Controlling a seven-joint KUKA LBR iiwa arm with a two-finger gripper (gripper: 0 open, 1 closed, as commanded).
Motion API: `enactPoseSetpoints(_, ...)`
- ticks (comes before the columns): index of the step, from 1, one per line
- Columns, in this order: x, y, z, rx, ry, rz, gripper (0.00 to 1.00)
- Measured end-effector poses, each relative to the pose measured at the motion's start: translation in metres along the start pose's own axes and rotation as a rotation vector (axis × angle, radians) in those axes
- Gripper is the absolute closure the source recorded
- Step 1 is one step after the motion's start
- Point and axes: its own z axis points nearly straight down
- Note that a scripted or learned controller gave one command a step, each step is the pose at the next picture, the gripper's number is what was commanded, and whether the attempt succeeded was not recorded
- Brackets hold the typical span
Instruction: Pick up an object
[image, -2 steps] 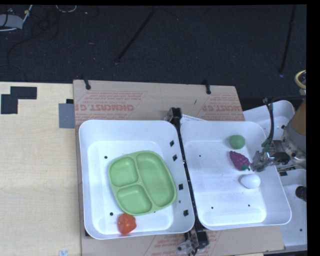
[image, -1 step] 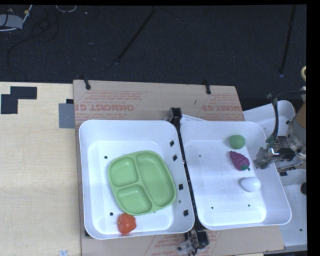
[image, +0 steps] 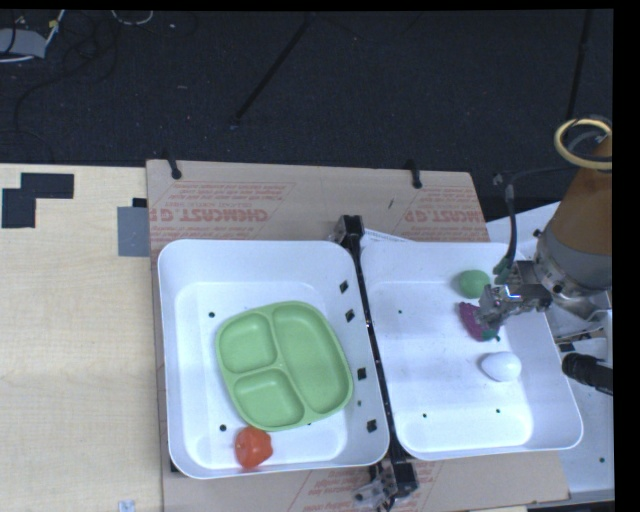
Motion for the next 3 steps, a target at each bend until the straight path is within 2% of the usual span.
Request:
enactPoseSetpoints(1,0.047,0.006,0.011,0.002,0.0,0.001,1.0)
enactPoseSetpoints(2,0.107,0.014,0.017,0.003,0.001,-0.001,1.0)
enactPoseSetpoints(3,0.159,0.025,0.007,0.001,-0.001,0.0,1.0)
